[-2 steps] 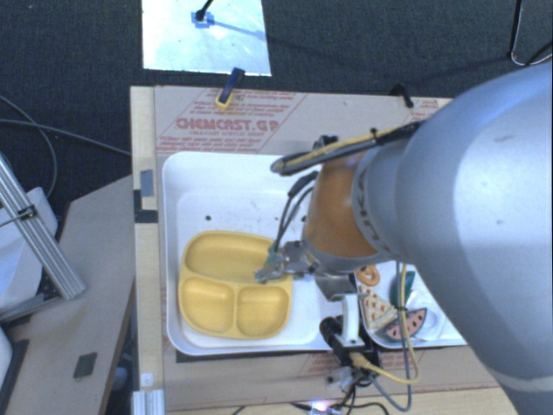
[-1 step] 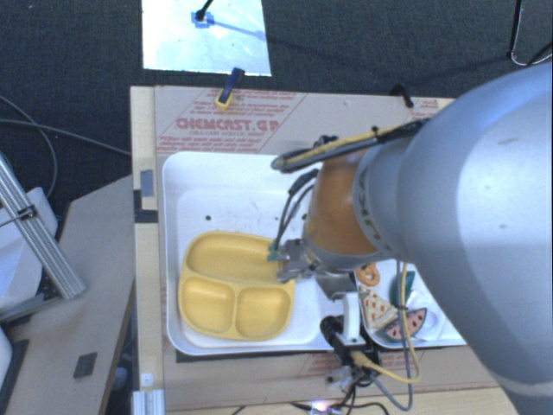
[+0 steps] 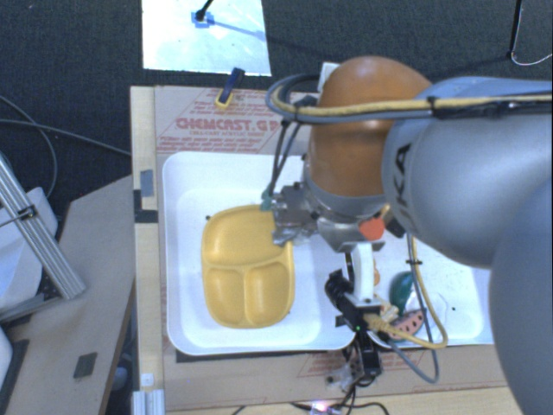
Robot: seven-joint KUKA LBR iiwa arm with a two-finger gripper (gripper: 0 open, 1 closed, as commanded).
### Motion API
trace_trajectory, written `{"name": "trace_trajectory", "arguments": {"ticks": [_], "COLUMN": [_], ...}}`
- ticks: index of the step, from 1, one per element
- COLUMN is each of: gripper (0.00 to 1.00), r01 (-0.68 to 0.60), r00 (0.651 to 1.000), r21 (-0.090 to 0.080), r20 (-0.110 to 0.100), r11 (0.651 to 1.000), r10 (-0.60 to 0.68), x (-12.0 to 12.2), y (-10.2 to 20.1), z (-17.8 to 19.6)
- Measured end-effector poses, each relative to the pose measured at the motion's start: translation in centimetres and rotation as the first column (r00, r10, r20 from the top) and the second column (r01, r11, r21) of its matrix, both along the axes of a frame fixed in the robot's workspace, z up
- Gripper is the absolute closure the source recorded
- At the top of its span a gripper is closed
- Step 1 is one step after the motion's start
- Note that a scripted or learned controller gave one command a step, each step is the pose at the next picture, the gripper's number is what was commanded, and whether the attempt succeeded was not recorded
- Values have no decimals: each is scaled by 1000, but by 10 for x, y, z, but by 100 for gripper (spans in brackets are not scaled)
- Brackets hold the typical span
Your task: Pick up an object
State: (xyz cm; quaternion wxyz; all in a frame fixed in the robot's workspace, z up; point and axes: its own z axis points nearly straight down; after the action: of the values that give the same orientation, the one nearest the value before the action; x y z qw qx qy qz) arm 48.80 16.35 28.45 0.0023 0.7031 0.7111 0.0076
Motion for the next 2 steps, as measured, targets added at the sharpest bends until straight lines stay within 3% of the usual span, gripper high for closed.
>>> {"name": "trace_trajectory", "arguments": {"ticks": [1, 2], "gripper": [100, 100], "r01": [24, 23], "r00": [1000, 1000], "r21": [-16, -20], "r20": [-5, 1], "r11": [1000, 1000], "r10": [-24, -23], "x": [8, 15], "y": [4, 1], "z": [-107, -115]}}
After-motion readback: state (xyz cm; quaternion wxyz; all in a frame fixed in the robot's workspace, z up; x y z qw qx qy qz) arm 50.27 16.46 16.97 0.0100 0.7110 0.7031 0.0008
